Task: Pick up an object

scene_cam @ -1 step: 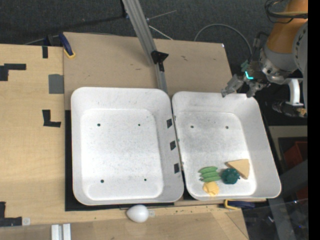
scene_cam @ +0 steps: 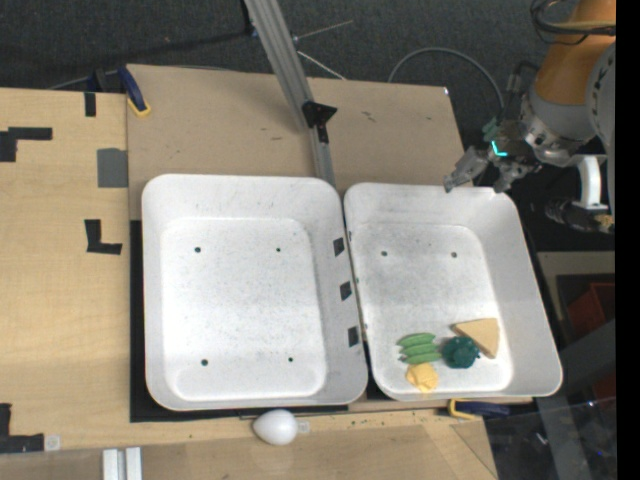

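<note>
Weighing grip options on the toy food cluster

Gripper (scene_cam: 478, 175) hovers at the right bin's (scene_cam: 520, 248) far rim, well apart from the pieces, nothing between its fingers; whether they are spread, cannot tell; green pod (scene_cam: 418, 346), yellow piece (scene_cam: 422, 376), teal lump (scene_cam: 460, 353) and tan wedge (scene_cam: 478, 334) huddle at the near corner, touching; likely light, rigid, slick; wedge's flat sides look best to pinch

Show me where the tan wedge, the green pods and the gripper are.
tan wedge (scene_cam: 479, 335), camera view, middle of its top face
green pods (scene_cam: 418, 346), camera view, middle of the cluster
gripper (scene_cam: 478, 175), camera view, midway between its fingertips
</note>
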Controlling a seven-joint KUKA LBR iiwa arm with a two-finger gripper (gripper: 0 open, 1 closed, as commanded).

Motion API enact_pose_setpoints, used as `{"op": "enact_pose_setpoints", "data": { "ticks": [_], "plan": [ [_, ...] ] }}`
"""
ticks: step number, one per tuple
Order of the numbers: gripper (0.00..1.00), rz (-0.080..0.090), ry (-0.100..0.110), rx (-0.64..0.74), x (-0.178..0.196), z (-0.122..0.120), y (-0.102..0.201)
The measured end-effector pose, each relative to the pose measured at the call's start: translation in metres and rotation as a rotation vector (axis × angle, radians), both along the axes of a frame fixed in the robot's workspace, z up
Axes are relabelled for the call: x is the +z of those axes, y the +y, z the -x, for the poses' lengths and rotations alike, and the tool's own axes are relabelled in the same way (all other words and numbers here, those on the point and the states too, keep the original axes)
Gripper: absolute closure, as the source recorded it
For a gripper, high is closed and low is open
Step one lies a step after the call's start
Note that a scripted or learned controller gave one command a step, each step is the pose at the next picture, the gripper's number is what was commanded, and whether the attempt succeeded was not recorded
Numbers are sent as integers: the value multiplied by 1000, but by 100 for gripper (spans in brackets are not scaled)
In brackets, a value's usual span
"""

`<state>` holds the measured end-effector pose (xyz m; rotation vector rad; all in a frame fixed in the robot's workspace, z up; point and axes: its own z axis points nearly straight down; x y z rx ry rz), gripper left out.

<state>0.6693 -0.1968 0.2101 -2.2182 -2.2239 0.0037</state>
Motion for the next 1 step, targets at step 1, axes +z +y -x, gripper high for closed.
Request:
{"op": "enact_pose_setpoints", "data": {
  "ticks": [1],
  "plan": [
    [0, -1, 4, 0, -49, -7, -4]
  ]
}}
